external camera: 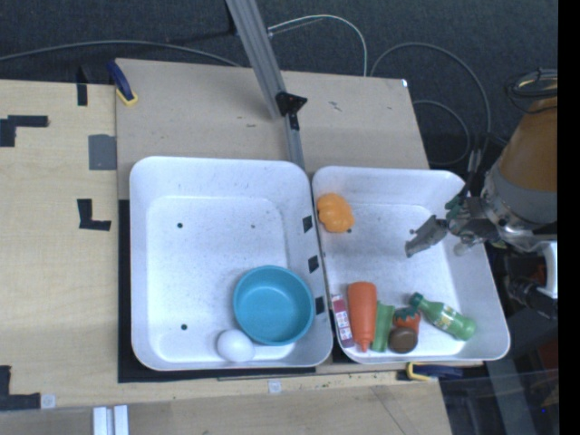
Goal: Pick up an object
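Two white bins sit side by side on the bench, and the things worth grabbing are split between them: the left bin (159,188) holds a blue bowl (272,304) with a white ball (235,343) touching its near rim, while the right bin (390,184) has an orange fruit (334,213) alone near its far left corner and a crowd along the near wall, made up of a carrot (362,314), a green bottle (442,316), a small brown piece (402,338) and a thin pink-labelled packet (342,320). The gripper (426,236) hangs over the right side of the right bin, reaching in from the arm's side, and its fingers seem to point out over bare floor; I can't make out how far apart they are, and nothing appears between them. My guess is it's poised high and off to the side so it can drop on whichever object it picks. The orange fruit looks the easiest, with open floor around it except the divider wall just to its left. The near-wall cluster is tighter: pieces lie touching or just beside each other and hard against the rim, so fingers coming down there could nudge a neighbour or catch the bin's edge.
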`<action>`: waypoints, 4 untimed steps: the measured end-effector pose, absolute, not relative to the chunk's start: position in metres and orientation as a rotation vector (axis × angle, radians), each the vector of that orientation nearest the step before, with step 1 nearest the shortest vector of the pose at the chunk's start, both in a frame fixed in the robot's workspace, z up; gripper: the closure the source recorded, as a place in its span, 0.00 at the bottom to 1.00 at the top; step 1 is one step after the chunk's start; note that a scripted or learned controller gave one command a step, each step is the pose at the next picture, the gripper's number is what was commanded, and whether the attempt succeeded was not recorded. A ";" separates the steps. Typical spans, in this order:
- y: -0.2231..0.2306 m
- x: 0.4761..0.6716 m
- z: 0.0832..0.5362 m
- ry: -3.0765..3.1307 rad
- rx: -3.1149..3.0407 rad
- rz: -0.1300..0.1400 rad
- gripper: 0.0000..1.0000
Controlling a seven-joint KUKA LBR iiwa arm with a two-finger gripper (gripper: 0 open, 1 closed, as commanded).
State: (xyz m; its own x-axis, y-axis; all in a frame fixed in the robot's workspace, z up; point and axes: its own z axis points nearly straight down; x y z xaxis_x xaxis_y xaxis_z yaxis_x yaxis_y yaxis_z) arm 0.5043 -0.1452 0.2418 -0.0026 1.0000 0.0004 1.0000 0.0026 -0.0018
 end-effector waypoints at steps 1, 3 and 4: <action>-0.145 0.504 0.242 -2.222 -2.218 0.001 0.00; -0.135 0.498 0.131 -2.217 -2.216 0.007 0.00; -0.136 0.499 0.088 -2.224 -2.225 0.003 0.00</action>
State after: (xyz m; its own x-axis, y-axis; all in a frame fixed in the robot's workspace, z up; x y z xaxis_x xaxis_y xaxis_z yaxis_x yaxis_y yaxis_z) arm 0.4986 -0.1361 0.0882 0.0006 1.0000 -0.0046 1.0000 -0.0006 0.0018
